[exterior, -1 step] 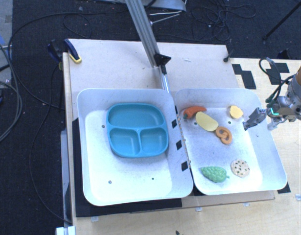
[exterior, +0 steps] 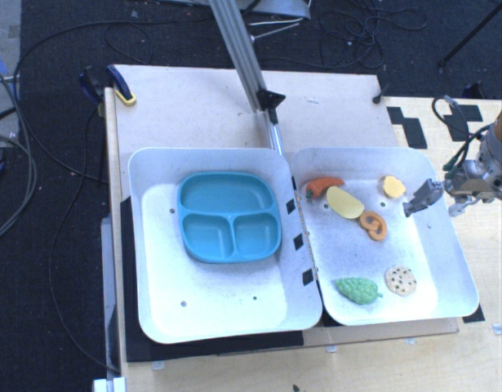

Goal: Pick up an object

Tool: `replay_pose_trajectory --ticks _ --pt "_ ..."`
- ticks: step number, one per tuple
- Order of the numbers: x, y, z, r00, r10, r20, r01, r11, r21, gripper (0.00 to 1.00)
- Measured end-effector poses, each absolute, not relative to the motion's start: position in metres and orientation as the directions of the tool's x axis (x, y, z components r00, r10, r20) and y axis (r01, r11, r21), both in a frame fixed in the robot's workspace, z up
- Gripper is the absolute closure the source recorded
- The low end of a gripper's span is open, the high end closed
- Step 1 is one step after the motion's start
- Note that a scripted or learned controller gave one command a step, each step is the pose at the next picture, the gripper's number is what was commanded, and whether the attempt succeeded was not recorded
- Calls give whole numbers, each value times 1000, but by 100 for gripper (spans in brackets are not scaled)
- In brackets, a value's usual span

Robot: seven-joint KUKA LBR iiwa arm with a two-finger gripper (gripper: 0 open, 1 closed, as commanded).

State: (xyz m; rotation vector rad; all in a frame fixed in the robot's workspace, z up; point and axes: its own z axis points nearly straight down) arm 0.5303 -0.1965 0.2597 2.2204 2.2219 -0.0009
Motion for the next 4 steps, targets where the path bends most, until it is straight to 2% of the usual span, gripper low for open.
replay_pose_trajectory --ticks 2,3,4 --pt "530 -193 135 1 1000 2 1000 -1 -6 0" --pt "532 -193 93 0 1000 -2 1000 0 3 0" --pt "533 -195 106 2 1000 -6 1000 -2 9 100"
